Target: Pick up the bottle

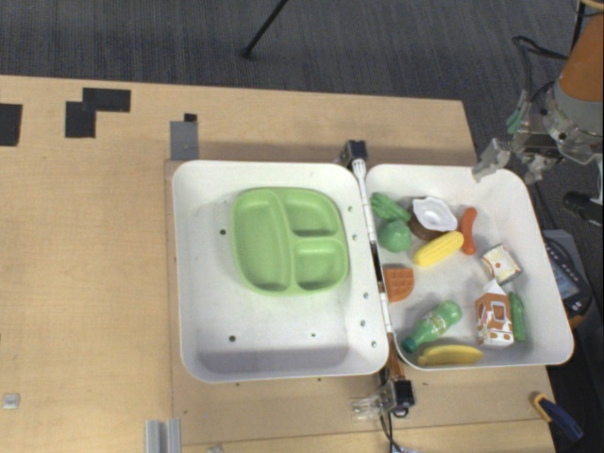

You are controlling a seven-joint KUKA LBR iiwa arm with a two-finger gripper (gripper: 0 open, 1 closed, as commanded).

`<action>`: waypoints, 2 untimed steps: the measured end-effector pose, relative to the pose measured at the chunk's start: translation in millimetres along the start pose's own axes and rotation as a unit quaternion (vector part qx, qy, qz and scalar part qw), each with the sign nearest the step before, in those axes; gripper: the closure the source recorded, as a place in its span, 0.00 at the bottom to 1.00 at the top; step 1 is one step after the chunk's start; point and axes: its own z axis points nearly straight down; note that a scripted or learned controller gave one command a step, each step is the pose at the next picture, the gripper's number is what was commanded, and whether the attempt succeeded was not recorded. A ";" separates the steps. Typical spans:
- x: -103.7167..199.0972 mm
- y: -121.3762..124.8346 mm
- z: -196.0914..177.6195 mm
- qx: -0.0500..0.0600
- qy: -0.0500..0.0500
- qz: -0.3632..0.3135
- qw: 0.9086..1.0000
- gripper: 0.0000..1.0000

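Observation:
The bottle point(434, 322) is green and lies tilted on its side near the front of the right bin point(538, 243). A yellow banana point(451, 354) lies just in front of it and an orange-and-white carton point(493, 317) stands to its right. My gripper point(514, 161) hangs over the bin's far right corner, well behind the bottle. Its fingers are spread open with nothing between them.
The right bin also holds a corn cob point(439, 249), green vegetables point(392, 226), a white shell-like piece point(434, 213), an orange stick point(467, 229), a small box point(500, 264) and an orange slice point(398, 282). A green divided plate point(288, 239) lies in the left bin point(203, 281).

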 end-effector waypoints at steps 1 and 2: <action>62.6 -6.9 66.8 0.001 0.001 0.137 0.991 0.00; 97.4 -8.8 124.3 -0.004 -0.001 0.159 0.987 0.00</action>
